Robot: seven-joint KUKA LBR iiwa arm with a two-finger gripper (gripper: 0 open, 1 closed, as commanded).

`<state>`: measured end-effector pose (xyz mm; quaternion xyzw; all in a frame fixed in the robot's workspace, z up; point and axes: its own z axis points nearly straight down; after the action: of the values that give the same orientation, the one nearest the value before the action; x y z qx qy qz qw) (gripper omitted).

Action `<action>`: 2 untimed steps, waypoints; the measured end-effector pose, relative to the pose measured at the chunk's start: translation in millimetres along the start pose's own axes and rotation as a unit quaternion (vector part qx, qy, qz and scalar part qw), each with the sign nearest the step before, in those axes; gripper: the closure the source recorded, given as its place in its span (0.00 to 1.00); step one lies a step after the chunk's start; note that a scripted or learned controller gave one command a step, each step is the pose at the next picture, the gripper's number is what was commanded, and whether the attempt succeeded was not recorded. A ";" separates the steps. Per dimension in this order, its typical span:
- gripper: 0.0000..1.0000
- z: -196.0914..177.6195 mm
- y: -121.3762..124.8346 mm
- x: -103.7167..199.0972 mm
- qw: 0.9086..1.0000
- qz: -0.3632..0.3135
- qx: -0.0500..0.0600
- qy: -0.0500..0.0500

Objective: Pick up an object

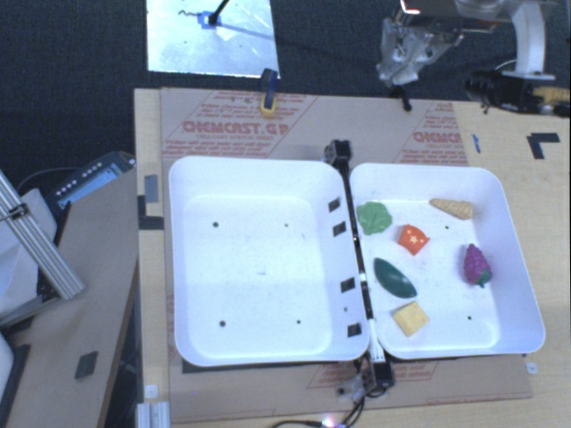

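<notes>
The right bin (513, 275) holds several small toys: a light green leafy piece (374, 218), a red-orange piece (412, 238), a dark green oval (393, 277), a yellow block (410, 317), a purple grape bunch (475, 264) and a tan cone (452, 208). My gripper (401, 71) hangs high over the back edge of the bench, above and behind the right bin, far from all the toys. Nothing shows between its fingers.
The left bin (259, 257) lies beside the right one, joined by a black clip strip (351, 239). A yellow and blue clamp (268, 92) stands at the board's back edge. A shiny metal plate (211, 25) lies on the floor behind.
</notes>
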<state>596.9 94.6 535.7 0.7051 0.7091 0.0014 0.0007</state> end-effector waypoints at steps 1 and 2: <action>1.00 0.1 -38.8 25.0 1.000 -0.001 0.001 0.000; 1.00 10.7 -30.8 36.8 1.000 0.000 0.001 0.000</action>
<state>566.0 131.3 524.9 0.7053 0.7089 0.0005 0.0004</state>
